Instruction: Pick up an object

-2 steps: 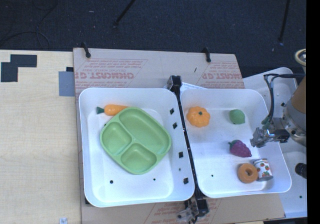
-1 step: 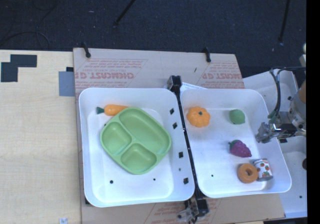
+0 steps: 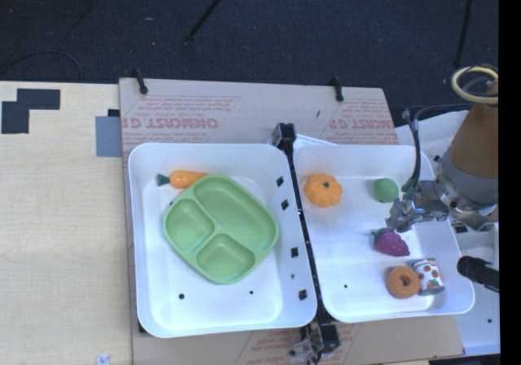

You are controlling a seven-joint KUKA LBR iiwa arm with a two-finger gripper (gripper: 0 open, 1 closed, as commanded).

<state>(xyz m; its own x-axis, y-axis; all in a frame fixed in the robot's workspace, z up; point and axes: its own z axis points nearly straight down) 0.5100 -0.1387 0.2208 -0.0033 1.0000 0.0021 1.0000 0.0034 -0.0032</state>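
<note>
In the right bin (image 3: pixel 350 306) lie an orange pumpkin-like fruit (image 3: pixel 322 191), a small green ball (image 3: pixel 386 189), a purple grape bunch (image 3: pixel 391 242), a brown doughnut (image 3: pixel 403 282) and a small printed can (image 3: pixel 429 276). My gripper (image 3: pixel 400 217) reaches in from the right and hangs just above the grape bunch, below the green ball. Its fingers point down and left, and nothing shows between them.
The left bin (image 3: pixel 163 306) holds a green divided plate (image 3: pixel 220 228) and an orange carrot (image 3: pixel 187 179) at its upper left. A black divider (image 3: pixel 297 233) runs between the bins. The arm's body (image 3: pixel 476 160) stands over the right bin's right rim.
</note>
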